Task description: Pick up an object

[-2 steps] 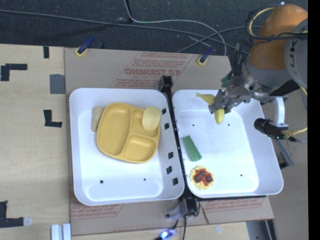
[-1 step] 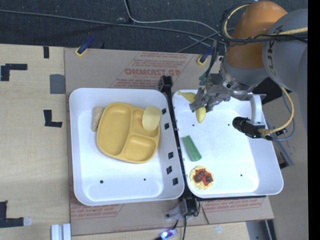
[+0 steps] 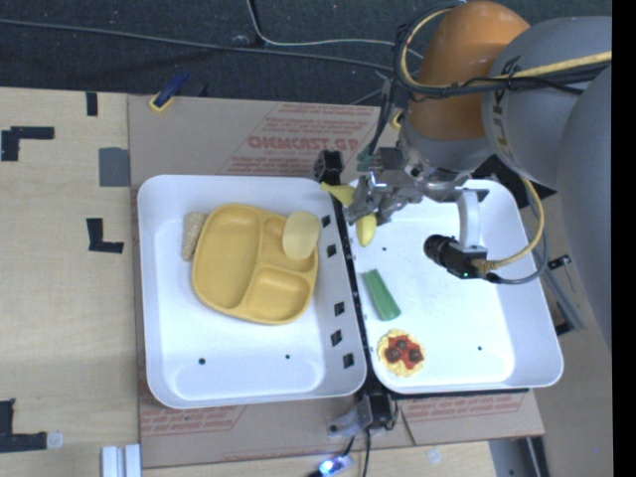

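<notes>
At far left the wooden tabletop [image 3: 60, 296] carries a sheet of printed cardboard on which two shallow white bins sit side by side. The left bin [image 3: 169, 366] holds a yellow divided tray [image 3: 248, 266] lying slightly askew, with a pale yellow cup-shaped piece [image 3: 300, 235] resting on its upper right corner and a tan, bread-like slab [image 3: 191, 236] tucked just beside its left edge. Across the dividing rims, the right bin [image 3: 517, 356] holds a yellow banana-like piece [image 3: 366, 229] at its upper left corner, a green block [image 3: 381, 294] whose long axis runs down and slightly right, parallel to the bin's left wall, and a small round pizza-like toy [image 3: 401, 352] near the front left. The arm's hand [image 3: 376, 199] hangs over the right bin's upper left corner, directly above the yellow piece, which appears to poke out downward between or just below its fingers; whether the fingers are spread or pressed together cannot be told at this angle, so no hold can be claimed. The likeliest target therefore lies straight beneath the hand, its long axis pointing roughly toward the front of the bin, while the green block waits near below it and the pizza toy farther down.
</notes>
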Robot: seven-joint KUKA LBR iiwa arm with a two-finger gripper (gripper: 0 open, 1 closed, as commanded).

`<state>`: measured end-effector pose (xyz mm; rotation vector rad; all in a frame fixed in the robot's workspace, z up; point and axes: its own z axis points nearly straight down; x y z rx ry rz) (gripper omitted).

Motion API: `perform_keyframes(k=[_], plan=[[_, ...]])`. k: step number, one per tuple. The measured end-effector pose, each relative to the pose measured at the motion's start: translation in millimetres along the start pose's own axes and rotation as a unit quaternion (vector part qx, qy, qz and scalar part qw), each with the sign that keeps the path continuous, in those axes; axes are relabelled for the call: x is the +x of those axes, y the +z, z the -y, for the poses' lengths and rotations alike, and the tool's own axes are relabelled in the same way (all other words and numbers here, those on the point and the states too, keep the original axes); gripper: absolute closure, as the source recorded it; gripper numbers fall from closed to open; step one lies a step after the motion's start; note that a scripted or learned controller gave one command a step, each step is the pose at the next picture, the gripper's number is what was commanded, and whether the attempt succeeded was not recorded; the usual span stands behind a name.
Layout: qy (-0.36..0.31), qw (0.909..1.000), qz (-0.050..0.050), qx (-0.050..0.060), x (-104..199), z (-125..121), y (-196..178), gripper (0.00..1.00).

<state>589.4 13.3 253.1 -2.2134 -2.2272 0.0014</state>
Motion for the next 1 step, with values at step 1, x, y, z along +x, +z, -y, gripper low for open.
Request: perform_keyframes(k=[1], plan=[[0.001,1.0,0.001,0.001,53.5,-6.4,23.9,1.0]])
